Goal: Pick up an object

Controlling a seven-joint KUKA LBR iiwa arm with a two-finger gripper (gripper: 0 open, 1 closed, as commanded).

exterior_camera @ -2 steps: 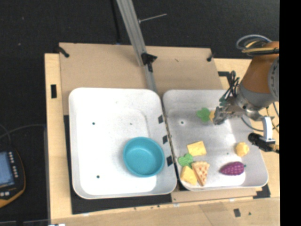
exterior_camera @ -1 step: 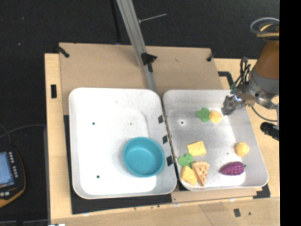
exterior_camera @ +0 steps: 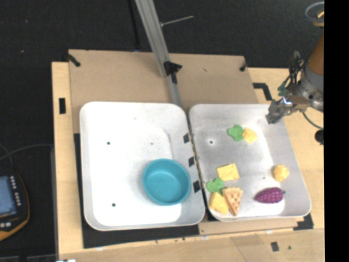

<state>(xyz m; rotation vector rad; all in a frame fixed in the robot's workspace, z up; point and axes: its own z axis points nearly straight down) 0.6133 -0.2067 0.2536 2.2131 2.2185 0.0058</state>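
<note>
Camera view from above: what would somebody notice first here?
Probably the round blue plastic bowl, alone in the left white bin near its front right corner. Next, the little toy foods scattered in the right white bin: a purple bunch of grapes and a pizza slice near the front. The gripper hovers at that bin's far right corner.

The left bin (exterior_camera: 109, 124) is white and holds a teal-blue bowl (exterior_camera: 166, 181). In the white right bin (exterior_camera: 218, 121), beside a purple grape cluster (exterior_camera: 269, 195), lie yellow pieces (exterior_camera: 228, 172), green bits (exterior_camera: 235, 132) and an orange-yellow dotted wedge (exterior_camera: 234, 200).
</note>
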